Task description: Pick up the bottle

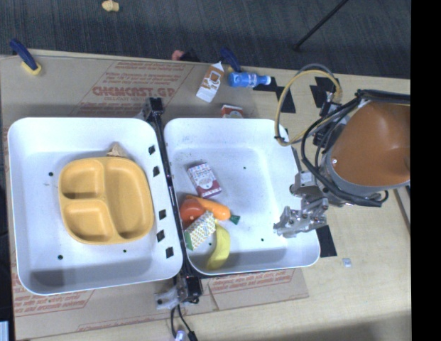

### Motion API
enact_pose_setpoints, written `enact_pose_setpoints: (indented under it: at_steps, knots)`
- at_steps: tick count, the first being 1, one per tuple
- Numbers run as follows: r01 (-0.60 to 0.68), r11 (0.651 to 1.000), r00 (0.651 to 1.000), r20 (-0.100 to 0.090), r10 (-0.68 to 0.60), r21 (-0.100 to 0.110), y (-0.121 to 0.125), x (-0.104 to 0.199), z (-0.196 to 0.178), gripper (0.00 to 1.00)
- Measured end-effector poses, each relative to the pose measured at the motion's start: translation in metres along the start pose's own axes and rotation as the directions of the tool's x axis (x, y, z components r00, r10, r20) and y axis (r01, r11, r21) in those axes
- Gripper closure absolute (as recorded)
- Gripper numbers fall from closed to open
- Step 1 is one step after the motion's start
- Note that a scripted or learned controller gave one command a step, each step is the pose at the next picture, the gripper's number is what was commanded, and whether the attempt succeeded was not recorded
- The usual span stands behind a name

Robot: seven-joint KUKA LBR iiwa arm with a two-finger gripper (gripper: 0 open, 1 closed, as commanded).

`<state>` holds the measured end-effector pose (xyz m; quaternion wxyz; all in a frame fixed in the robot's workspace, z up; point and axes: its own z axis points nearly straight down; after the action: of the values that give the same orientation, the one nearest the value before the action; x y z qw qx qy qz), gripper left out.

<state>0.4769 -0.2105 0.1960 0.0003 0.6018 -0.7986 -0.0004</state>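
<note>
Blue bottle (248,80) lies on its side on the worktop (362,290), outside both bins, beyond the far rim of the right bin (266,144) near a small carton (210,82) and a flat packet (232,110).

Hand (297,222) low at the right bin's near right corner, over the rim, well apart from the bottle. Cannot tell whether it is spread or closed; nothing seen in it. Grey arm with orange band (376,144) comes in from the right, cables looped above the wrist.

Right bin contents, clustered at its left side: small red-brown box (204,178), orange carrot-like piece (209,207), a patterned packet (200,231), a yellow banana (220,246). Carrot, packet and banana touch or overlap; box just beyond them.

Left bin (35,162) holds a yellow divided tray (105,198), three compartments, roughly centred.

Cardboard sheet (135,84) lies under both bins. Blue clamp (25,57) at far left corner of the cardboard.
</note>
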Motion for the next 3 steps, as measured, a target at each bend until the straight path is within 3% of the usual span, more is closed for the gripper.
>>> enact_pose_setpoints:
  at_steps: [1, 2, 3]
  knots:
    - [-0.159, 0.987, 0.987, -0.001, 0.159, -0.002, 0.004, -0.011, -0.01, 1.0]
    - [0.03, 1.0, 1.0, 0.0, -0.03, 0.0, 0.0, 0.0, -0.006, 1.0]
    - [-0.181, 0.983, 0.983, 0.001, 0.181, 0.003, 0.002, -0.007, -0.022, 1.0]
